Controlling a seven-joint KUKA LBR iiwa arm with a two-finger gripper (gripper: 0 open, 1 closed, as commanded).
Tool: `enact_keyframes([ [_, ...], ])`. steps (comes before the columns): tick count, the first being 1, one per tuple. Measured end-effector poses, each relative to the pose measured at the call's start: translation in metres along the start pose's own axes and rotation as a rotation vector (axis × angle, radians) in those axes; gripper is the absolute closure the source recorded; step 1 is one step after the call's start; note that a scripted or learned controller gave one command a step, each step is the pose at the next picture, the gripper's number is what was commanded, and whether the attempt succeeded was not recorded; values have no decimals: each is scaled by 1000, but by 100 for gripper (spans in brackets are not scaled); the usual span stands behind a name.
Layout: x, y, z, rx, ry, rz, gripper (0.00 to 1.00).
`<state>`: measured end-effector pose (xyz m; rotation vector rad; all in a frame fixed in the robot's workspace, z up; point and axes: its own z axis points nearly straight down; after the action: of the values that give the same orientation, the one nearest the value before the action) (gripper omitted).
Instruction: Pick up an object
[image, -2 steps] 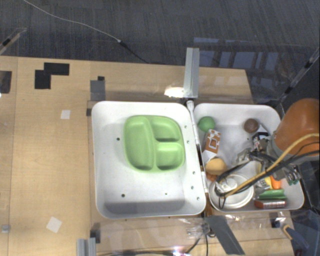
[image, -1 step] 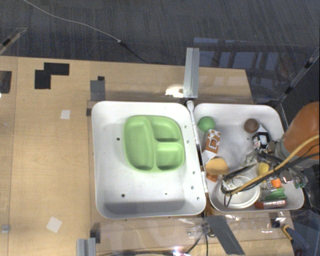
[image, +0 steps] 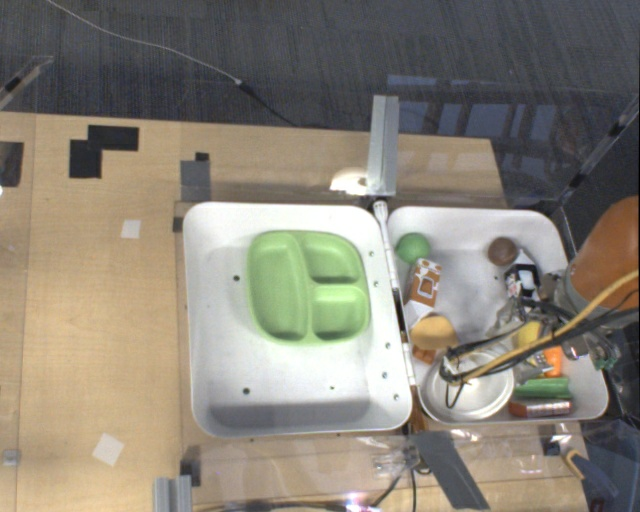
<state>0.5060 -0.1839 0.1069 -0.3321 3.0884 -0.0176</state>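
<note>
The right bin (image: 470, 222) holds several small objects: a green ball (image: 412, 247), a brown ball (image: 502, 250), a small orange-and-white box (image: 427, 283), a tan rounded lump (image: 432, 330), a metal bowl (image: 478, 397), a green stick (image: 545, 385) and a brown stick (image: 541, 407). My gripper (image: 520, 298) hangs low over the right side of this bin, just below the brown ball and above a yellow piece (image: 526, 336). Cables and the wrist cover much of it. Nothing can be made out in its grasp.
A green divided plate (image: 305, 285) lies in the left bin (image: 215, 330). A metal post (image: 383, 145) stands behind the wall between the bins. Black cables (image: 500, 345) cross the bowl and the bin's right side. The orange-banded arm (image: 612, 250) looms over the right edge.
</note>
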Motion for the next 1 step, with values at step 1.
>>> enact_keyframes([
  [1, -54, 121, -82, -12, 16, 140, 100],
])
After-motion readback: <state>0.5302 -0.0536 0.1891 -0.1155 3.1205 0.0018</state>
